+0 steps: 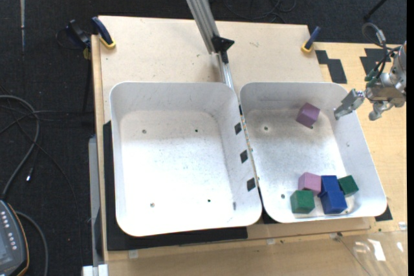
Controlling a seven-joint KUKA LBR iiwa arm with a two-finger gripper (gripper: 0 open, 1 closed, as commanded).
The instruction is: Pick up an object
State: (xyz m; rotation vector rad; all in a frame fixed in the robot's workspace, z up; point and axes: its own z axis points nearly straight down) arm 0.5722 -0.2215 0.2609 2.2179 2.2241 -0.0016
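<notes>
The right bin [278, 216] holds a purple cube [308, 115] near its far side. In its near right corner lie a pink cube [310, 181], a blue block [332, 196] and two green cubes [302, 201] [348, 185], packed close together. My gripper [363, 108] hangs over the right bin's far right rim, well to the right of the purple cube. Its two fingers are spread apart with nothing between them.
The left bin [116, 139] sits beside the right one, joined along a middle ridge. A slanted metal pole [197, 0] rises from behind the bins. Clamps [103, 33] [310, 39] sit at the bench's far corners.
</notes>
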